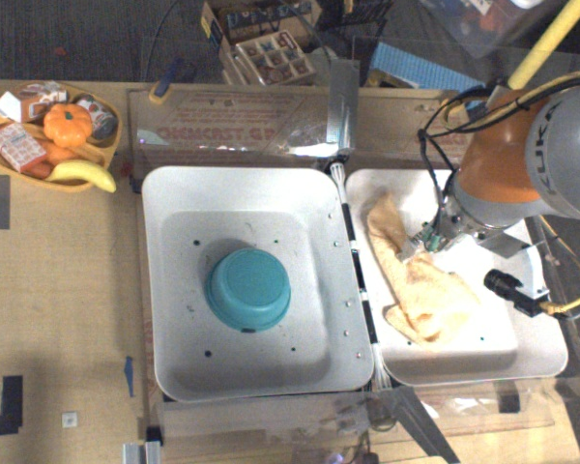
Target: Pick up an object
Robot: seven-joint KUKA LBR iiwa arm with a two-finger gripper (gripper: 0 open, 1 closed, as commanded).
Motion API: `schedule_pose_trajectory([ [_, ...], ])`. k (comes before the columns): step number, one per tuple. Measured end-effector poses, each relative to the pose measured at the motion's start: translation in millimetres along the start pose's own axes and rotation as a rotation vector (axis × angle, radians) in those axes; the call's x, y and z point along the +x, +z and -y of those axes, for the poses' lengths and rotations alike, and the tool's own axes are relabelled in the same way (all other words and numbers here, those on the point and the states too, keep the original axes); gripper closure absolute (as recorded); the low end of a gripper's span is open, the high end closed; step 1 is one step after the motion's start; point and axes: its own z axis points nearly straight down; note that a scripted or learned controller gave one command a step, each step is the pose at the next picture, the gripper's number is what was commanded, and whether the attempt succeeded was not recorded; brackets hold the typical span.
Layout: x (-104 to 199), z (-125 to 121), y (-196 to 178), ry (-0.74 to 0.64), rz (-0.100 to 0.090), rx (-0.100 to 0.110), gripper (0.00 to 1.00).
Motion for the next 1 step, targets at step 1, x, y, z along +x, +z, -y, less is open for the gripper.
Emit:
schedule_pose_trajectory([
  [1,43.1,-78.5,-83.4,-0.063,-0.006,0.014,1.00],
])
